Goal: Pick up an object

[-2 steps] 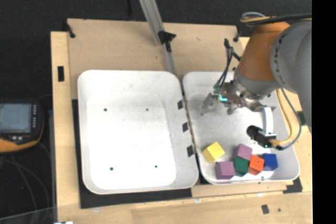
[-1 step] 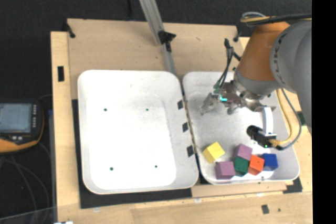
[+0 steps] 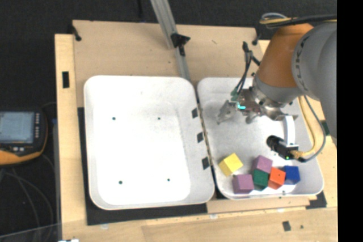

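Note:
Several small blocks lie at the near end of the right bin (image 3: 224, 93): a yellow block (image 3: 231, 164), two purple blocks (image 3: 243, 183) (image 3: 262, 164), a green block (image 3: 260, 178), an orange block (image 3: 277, 177) and a blue block (image 3: 291, 173). My gripper (image 3: 238, 111) hangs over the upper middle of that bin, well behind the blocks. Its fingers are spread apart and nothing is between them. The grey arm with its orange band (image 3: 283, 59) covers the bin's far right corner.
The left bin (image 3: 142, 139) lies beside the right one, with a row of black clips between them. A slanted metal pole (image 3: 164, 14) rises from the back of the bench. A handheld pendant (image 3: 20, 130) rests off the bench at the left.

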{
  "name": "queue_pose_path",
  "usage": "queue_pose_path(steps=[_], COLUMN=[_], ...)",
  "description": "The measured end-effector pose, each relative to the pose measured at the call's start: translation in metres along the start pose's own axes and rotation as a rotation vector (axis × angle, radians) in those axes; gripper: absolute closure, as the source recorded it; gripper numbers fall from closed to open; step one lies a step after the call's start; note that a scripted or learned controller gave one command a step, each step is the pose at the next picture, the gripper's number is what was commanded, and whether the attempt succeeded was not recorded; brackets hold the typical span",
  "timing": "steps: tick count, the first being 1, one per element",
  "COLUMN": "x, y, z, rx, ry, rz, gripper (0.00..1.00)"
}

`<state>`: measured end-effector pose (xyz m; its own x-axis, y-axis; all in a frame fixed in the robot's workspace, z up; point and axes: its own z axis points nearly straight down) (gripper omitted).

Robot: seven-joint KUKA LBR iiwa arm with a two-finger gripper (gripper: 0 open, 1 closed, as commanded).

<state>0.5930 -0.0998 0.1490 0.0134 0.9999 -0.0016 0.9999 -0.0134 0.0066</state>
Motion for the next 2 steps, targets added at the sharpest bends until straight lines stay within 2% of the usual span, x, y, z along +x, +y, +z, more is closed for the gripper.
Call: queue_pose_path(steps=[2], x=[0.0], y=[0.0001], z=[-0.0001], rx=[-0.001], ry=[0.0], rz=[0.002], gripper=[0.0])
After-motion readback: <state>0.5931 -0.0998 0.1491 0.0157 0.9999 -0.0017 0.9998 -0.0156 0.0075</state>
